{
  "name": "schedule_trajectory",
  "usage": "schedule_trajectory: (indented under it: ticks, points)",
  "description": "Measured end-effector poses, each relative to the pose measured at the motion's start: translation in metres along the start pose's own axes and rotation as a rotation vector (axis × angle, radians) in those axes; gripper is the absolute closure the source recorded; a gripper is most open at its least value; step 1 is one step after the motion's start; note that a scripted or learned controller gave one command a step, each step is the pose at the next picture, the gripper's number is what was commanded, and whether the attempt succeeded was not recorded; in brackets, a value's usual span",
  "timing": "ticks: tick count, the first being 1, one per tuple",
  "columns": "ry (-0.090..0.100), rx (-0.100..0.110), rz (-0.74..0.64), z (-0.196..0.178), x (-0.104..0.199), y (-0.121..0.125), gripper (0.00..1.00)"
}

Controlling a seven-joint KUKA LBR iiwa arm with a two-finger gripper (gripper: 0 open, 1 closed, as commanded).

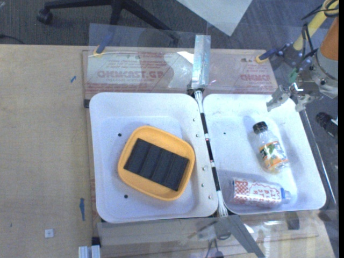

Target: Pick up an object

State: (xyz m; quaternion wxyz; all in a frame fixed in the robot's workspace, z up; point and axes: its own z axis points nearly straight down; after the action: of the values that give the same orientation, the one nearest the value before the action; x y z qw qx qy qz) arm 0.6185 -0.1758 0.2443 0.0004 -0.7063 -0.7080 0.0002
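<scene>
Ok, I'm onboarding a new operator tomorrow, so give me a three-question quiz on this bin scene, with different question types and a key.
1. True or false: the yellow tray lies in the right bin.
2. Multiple choice: which item lies nearest the front edge of the right bin? A) the small bottle with the black cap B) the red-and-white tube C) the yellow tray
3. Fill in: the claw is above the right bin's ____ corner, far right or near left.

Key: 1 false, it lies in the left bin; 2 B; 3 far right.
</scene>
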Motion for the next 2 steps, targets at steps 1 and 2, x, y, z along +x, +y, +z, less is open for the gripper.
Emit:
schedule_trajectory:
  ticks: [1,2]
  points:
    - [0.000,0.000,0.029,0.138,0.011,-0.058,0.00]
    - [-0.001,-0.010,-0.065,0.154,0.014,-0.066,0.00]
